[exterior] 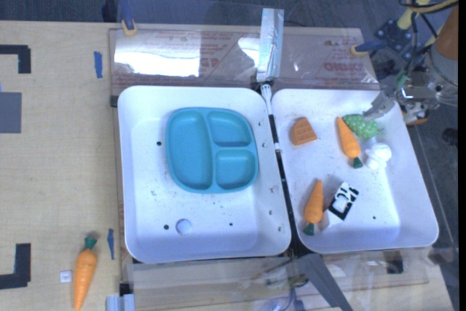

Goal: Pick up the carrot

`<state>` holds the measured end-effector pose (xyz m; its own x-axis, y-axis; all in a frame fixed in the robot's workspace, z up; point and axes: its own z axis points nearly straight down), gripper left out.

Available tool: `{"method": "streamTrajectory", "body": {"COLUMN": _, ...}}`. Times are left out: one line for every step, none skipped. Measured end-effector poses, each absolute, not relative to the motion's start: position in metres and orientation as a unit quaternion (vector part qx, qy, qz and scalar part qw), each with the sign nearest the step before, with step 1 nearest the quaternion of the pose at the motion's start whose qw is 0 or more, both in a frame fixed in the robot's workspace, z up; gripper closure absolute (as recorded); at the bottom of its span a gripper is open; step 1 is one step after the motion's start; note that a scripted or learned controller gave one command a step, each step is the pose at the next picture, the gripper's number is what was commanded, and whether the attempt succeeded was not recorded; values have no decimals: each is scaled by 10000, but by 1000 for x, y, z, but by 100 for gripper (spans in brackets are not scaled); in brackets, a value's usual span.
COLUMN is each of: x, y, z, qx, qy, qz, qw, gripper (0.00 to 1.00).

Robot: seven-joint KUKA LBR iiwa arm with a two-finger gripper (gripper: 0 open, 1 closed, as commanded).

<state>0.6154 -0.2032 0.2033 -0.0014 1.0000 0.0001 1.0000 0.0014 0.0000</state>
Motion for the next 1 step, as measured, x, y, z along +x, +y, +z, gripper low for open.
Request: {"method": "streamTrajectory", "body": {"x": 620, "y": -177, "z": 88, "qx": -7321, "qy": -6811, "qz": -17, "qw": -30, "gripper": 0}}
